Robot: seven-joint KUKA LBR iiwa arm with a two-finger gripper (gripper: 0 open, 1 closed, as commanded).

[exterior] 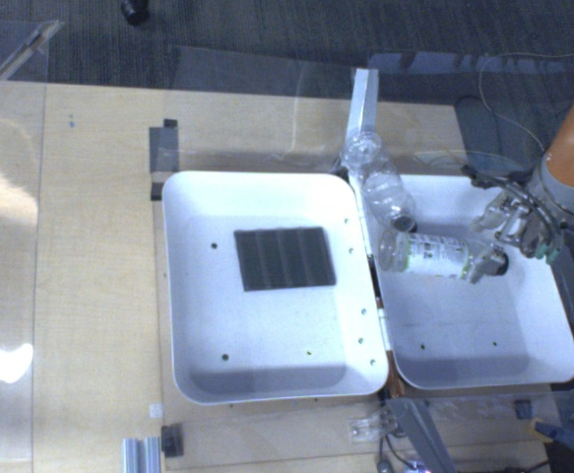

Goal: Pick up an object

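- A clear plastic bottle lies on its side in the right bin, in its far half.
- Its long axis runs left to right, dipping a touch toward the near side at the right end; which end carries the cap I cannot tell.
- A pale label wraps its middle, with dark print too small to read.
- The gripper sits at the bottle's right end, one finger touching or just beside it; whether the fingers are spread or pinching the bottle I cannot tell.
- A second clear bottle lies along the far part of the divide between the bins, its long axis running far-left to near-right.
- A dark ribbed mat lies flat in the left bin.
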